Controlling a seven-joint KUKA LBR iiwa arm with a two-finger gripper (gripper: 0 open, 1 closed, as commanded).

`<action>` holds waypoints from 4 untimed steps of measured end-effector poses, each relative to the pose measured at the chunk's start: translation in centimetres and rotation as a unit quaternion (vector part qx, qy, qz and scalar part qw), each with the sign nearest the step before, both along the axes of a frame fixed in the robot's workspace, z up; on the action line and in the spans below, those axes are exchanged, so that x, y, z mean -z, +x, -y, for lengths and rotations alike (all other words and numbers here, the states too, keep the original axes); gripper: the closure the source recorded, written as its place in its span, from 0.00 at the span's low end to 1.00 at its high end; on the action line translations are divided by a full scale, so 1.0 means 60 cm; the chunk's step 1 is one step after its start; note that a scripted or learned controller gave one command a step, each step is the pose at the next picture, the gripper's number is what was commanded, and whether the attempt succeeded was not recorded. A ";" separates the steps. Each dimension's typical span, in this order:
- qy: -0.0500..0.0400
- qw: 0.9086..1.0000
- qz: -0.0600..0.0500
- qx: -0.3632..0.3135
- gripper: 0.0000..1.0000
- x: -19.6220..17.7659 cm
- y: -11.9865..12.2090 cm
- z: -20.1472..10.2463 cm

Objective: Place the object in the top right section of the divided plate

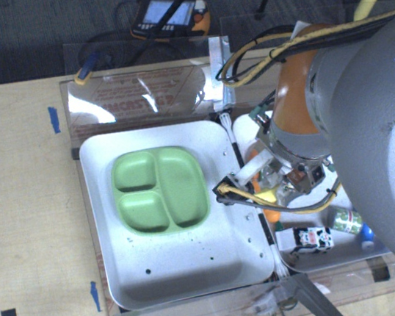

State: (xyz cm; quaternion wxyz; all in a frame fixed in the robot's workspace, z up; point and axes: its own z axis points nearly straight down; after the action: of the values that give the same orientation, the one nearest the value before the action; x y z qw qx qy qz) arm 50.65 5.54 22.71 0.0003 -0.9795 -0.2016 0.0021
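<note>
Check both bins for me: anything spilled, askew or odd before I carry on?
A few dark specks lie on the left bin's floor below the green plate, which sits flat. In the right bin, small items lie jumbled under the arm, including a green can on its side. Nothing looks broken.

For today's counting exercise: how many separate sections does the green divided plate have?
3. The green plate in the left bin has two small sections stacked on its left side and one large section along its right. None looks hidden.
</note>
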 end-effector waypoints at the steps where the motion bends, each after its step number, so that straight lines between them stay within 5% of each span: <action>1: 0.000 0.998 0.000 -0.068 1.00 0.036 0.086 -0.054; 2: 0.000 0.999 0.002 0.054 1.00 0.092 0.160 -0.138; 3: 0.000 1.000 0.000 0.022 1.00 0.097 0.162 -0.103; 4: 0.000 0.995 0.001 0.103 1.00 0.092 0.128 -0.078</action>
State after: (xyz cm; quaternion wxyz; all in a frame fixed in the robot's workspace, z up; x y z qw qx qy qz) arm 58.32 10.20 17.22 0.0002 -0.9951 -0.0993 0.0012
